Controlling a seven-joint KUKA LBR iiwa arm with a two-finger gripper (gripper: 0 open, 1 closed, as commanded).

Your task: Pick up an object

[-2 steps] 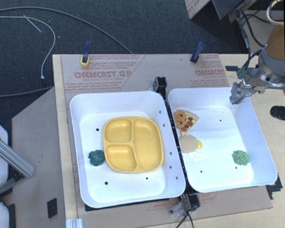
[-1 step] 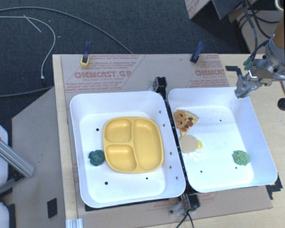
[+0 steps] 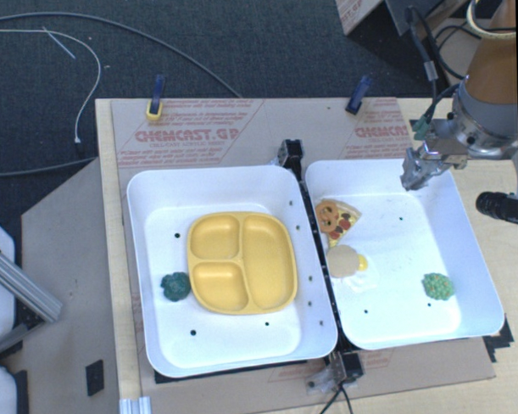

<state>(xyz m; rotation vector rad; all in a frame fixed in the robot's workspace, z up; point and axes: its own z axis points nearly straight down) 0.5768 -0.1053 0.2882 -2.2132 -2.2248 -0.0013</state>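
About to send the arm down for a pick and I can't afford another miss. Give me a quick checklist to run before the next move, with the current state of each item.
1. Gripper carries nothing yet: ok, it is over the right bin's far edge with no object at its tip.
2. Finger state: cannot tell, too small and dark to read.
3. Targets in the right bin: ok, pizza slice, pale egg-like piece and light green broccoli all lie in the open.
4. Spacing: not ok for the pizza slice and egg-like piece, which sit close together by the divider; the light green broccoli lies apart.
5. Left bin: ok, yellow tray and dark green broccoli lie apart.
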